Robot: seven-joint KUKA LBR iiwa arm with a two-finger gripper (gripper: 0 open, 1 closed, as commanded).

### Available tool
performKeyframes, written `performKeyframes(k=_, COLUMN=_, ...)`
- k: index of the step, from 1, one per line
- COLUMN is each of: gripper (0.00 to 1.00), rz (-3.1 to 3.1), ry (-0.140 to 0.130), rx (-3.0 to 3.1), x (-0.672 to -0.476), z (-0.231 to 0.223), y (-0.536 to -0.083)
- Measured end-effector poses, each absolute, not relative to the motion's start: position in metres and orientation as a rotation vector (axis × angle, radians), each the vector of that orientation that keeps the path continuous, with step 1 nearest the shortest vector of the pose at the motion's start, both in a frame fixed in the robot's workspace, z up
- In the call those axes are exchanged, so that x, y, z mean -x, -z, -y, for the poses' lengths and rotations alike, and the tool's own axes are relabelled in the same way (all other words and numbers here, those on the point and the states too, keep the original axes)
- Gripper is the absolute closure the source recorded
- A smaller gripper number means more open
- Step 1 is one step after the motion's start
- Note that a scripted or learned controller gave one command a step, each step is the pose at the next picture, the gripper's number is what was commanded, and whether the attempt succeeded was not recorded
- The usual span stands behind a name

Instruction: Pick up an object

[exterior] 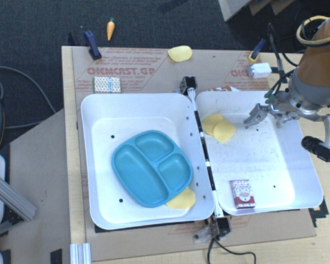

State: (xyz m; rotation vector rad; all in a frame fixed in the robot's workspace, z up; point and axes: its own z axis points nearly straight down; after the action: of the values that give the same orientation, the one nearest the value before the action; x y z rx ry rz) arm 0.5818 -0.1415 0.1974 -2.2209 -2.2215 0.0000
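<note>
Camera view looks down on two white bins; the arm reaches in from the right, over the right bin. Its gripper hangs above that bin's far part, and nothing sits between the fingers; I cannot tell from this angle whether they stand open or closed, since the tips are small and blurred. The nearest likely targets are two yellow pieces, overlapping each other, just left of the gripper and close to the bin's left wall. A small red-and-white box lies at the near edge of the same bin. In the left bin a blue tray rests with another yellow piece tucked partly under its near right corner (an awkward pick).

The risk, as I judge it: the yellow pieces look flat and thin, so the fingers may close above them or push them against the wall instead of gripping. Their overlap could also make one slide off the other as the gripper descends.
</note>
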Motion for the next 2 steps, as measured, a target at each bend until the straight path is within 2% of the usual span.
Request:
performKeyframes(k=1, gripper=0.00, rz=2.221, ry=-0.001, rx=2.219, x=-0.609, z=0.100, y=-0.135)
performKeyframes(k=2, gripper=0.00, rz=2.221, ry=-0.001, rx=2.220, x=-0.628, z=0.092, y=-0.085)
